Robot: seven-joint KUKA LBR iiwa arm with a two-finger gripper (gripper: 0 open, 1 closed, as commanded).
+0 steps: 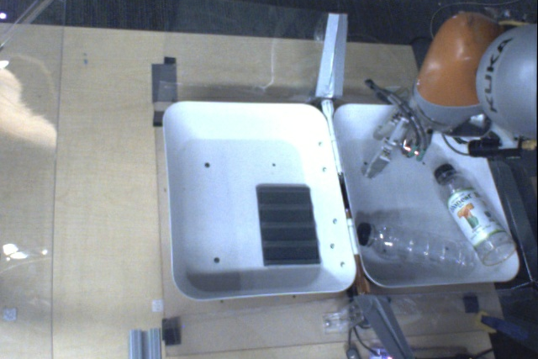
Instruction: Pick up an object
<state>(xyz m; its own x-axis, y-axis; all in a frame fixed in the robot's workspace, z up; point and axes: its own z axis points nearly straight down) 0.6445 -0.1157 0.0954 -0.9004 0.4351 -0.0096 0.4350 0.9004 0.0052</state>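
Farthest left of the jaws, across the divider, sits the left bin [193,181], a shallow white tray on the wooden bench [101,206]. On its floor lies a black ridged block [287,224], flat and lengthwise, well apart from the gripper and lower in the view. Just left of the jaws, a pale upright post [330,56] stands where the two bins meet. The gripper [388,149] hangs over the upper part of the right bin [504,269], its slim metal fingers [376,161] pointing down and leftward toward the bin floor; they look close together with nothing between them, though the small, blurred view leaves their exact spacing uncertain. Below the jaws, along the near wall of the right bin, lies a clear plastic bottle [416,245] on its side, dark cap toward the left, hard to make out against the white. To the right of the jaws and lower lies a second, smaller clear bottle [472,214] with an orange and green label, tilted, its cap toward the gripper. Neither bottle touches the fingers. Above and to the right rises the arm [496,71], grey with its orange band.
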